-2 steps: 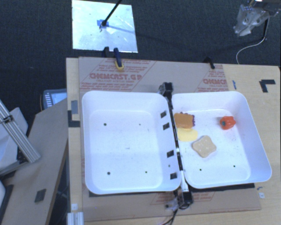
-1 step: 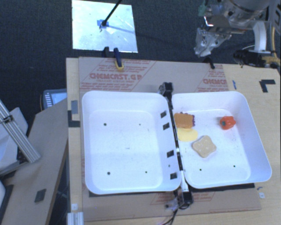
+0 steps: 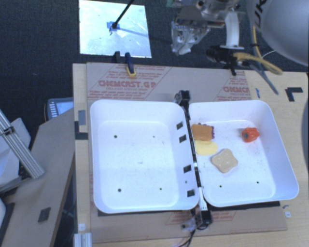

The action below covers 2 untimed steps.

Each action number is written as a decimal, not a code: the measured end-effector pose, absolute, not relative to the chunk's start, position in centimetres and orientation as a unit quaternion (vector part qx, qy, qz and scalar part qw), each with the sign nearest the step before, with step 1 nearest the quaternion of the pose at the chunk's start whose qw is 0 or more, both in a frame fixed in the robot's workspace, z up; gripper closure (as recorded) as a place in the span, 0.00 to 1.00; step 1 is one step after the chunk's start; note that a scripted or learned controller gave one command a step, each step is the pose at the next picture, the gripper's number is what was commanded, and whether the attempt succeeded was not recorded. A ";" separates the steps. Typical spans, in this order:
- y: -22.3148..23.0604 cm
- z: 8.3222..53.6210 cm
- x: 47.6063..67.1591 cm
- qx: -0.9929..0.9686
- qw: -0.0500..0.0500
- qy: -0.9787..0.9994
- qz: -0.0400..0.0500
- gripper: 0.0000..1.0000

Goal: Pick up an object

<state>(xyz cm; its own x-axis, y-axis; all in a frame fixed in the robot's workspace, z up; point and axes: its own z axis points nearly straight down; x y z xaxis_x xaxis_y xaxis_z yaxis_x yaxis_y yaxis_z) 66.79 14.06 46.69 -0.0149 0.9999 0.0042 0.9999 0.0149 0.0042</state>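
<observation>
Orange object (image 3: 249, 134) in right bin (image 3: 277, 159) | tool (image 3: 186, 42) well apart, beyond bins

A robotics lab: clamped board (image 3: 145, 84), aluminium framing (image 3: 19, 152), taped twin white bins (image 3: 137, 108).

Arm casing (image 3: 285, 29): a smooth, rounded shell in pale grey is seen at the upper right; part of a dark printed marking is carried near its top edge.
Wrist assembly (image 3: 212, 9): metallic, silver-grey parts with angular brackets are shown.
Gripper (image 3: 183, 41): a silvery, partly translucent-looking body is seen; fine detail is blurred.
White link (image 3: 232, 29): a curved white piece is fitted beside the gripper.
Black fitting (image 3: 222, 53): a dark, blocky connector is mounted below the white link.
Cables (image 3: 256, 58): yellow leads are routed from the black fitting, with grey ones alongside.
</observation>
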 end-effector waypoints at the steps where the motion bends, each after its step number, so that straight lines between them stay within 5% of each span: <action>1: 24.2 48.2 66.7 -0.702 0.001 -0.712 -0.003 1.00; 2: 23.5 48.1 66.8 -0.706 0.000 -0.709 -0.001 0.00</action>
